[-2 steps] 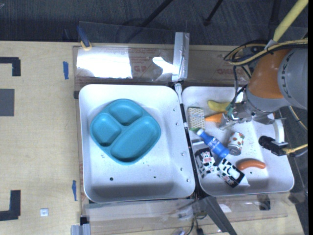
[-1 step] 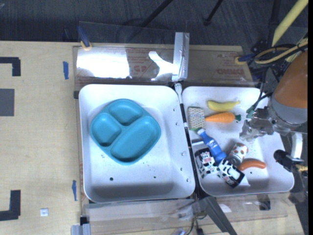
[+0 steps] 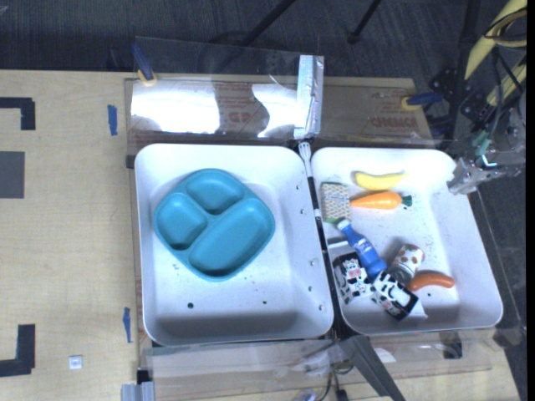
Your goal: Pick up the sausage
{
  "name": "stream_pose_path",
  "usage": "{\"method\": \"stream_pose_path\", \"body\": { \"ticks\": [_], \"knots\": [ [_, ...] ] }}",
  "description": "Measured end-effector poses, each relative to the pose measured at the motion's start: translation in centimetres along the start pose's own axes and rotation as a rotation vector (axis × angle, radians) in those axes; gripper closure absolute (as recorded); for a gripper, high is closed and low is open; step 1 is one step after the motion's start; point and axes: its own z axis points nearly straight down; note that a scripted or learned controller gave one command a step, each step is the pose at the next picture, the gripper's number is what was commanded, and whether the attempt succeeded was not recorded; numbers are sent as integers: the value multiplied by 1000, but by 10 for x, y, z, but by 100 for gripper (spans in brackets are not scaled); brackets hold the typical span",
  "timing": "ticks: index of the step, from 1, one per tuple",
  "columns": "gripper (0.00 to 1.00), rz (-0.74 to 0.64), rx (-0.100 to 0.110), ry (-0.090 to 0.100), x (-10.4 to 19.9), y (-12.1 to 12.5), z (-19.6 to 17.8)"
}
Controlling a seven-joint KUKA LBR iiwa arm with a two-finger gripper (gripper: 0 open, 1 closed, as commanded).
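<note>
Dark carpet and tripod legs fill the background behind a pale wooden bench (image 3: pixel 58 249), on which we see two shallow white bins side by side. We find the left bin (image 3: pixel 167 307) holding a blue divided plate (image 3: pixel 215 221). The right bin (image 3: pixel 476 295) carries the clutter, and the sausage (image 3: pixel 431 281) lies there, reddish-brown, near the bin's lower right corner, close to the right wall.

We judge the task to be at its very start: the sausage lies untouched, and the gripper (image 3: pixel 470 174) sits at the upper right rim of the right bin, well apart from it. The gripper is small and half lost against cables at the frame's side, so we cannot tell how it is set.

Next, we expect the arm must travel down along the right side of the bin and descend over the sausage, lining up across its short width.

What crowds it matters. A small round can (image 3: pixel 408 257) appears to sit just beside its upper left end, and a black-and-white cow-patterned toy (image 3: pixel 386 291) lies near its left. A blue bottle (image 3: pixel 363 246) slants further left. A carrot (image 3: pixel 378 200), a banana (image 3: pixel 378 178) and a mesh-like pad (image 3: pixel 334 200) sit toward the far end, out of the way. We think the can and the near wall leave little room for a descent.
</note>
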Motion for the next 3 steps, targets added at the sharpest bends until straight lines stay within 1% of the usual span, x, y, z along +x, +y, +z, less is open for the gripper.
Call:
{"method": "stream_pose_path", "body": {
  "ticks": [1,2,3],
  "knots": [
    [100,-314,1,2,-32,-85,56],
    [100,-257,-6,-1,11,-80,187],
    [100,-335,-7,0,53,-6,186]
  ]
}}
